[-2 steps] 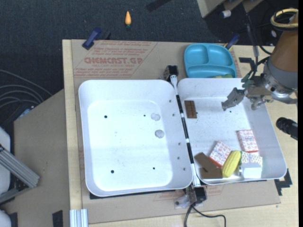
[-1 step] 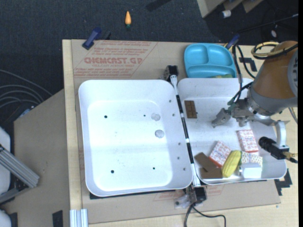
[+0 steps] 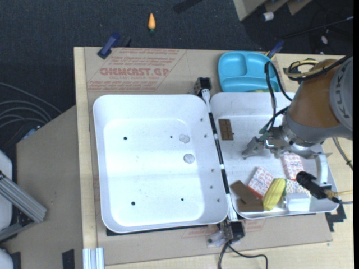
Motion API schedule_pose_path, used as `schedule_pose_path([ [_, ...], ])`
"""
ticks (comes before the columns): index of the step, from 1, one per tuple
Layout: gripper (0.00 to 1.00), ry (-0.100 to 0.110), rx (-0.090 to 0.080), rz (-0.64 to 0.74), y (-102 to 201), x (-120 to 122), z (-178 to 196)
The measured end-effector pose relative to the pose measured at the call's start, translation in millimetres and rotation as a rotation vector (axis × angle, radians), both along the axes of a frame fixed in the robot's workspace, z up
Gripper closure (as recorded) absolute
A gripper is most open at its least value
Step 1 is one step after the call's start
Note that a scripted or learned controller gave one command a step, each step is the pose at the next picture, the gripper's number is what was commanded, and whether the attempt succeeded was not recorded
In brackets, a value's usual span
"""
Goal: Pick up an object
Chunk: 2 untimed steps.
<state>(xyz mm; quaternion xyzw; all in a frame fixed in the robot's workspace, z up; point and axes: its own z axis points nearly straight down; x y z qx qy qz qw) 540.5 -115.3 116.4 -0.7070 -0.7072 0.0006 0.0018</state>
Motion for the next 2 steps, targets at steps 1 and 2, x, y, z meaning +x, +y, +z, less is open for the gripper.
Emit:
schedule_pose_path([
  [1,0.0,-0.01,0.007,0.007,-99,-22,-27],
  [2,0.0,-0.016,-0.004,0.002,-12,-5,-28],
])
